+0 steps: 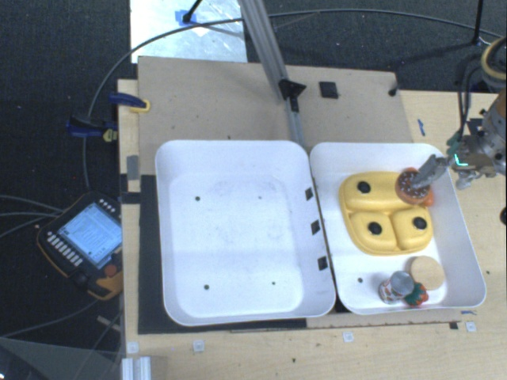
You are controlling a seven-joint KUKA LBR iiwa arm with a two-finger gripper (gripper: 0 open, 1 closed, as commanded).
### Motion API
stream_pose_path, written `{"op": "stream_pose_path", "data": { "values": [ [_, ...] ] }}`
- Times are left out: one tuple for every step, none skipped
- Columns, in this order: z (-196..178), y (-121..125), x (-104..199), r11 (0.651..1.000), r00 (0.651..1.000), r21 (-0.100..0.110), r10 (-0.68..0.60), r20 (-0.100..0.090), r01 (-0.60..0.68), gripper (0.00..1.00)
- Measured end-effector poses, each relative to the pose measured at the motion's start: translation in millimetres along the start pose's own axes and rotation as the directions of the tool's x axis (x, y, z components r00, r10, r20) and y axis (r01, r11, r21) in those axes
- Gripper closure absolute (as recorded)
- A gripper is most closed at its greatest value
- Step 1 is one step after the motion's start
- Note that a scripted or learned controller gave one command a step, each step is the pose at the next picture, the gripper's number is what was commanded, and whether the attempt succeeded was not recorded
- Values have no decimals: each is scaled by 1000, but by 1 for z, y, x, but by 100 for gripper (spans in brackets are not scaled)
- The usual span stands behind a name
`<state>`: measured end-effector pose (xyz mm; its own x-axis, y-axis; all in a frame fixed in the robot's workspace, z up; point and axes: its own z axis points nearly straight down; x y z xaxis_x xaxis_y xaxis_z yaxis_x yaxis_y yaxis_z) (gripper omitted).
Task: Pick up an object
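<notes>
Small figure and tan disc lie at right bin front. Behind them: yellow tray, brown round item on its rear rt corner. Gripper touches that item; finger state cannot be judged. Left bin adjacent.

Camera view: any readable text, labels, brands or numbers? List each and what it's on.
No text can be read in this view.
Teach pendant, left of the bins: lit screen shows content, too small and blurred to read.
Small figure in the right bin: coloured markings, nothing legible.
Yellow tray: black dots, no lettering.
</notes>
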<state>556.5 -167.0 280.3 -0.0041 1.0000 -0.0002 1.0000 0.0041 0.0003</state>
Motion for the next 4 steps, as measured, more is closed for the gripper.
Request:
{"op": "stream_pose_path", "data": {
  "values": [
    [-1, 0, 0, 1000, 1000, -1, 0, 0, 0, 0],
    [42, 4, 2, 1000, 1000, 2, 2, 0, -2, 0],
    [84, 0, 3, 1000, 1000, 2, 2, 0, -2, 0],
    [146, -4, 2, 1000, 1000, 4, 3, -1, -3, 0]
  ]
}}
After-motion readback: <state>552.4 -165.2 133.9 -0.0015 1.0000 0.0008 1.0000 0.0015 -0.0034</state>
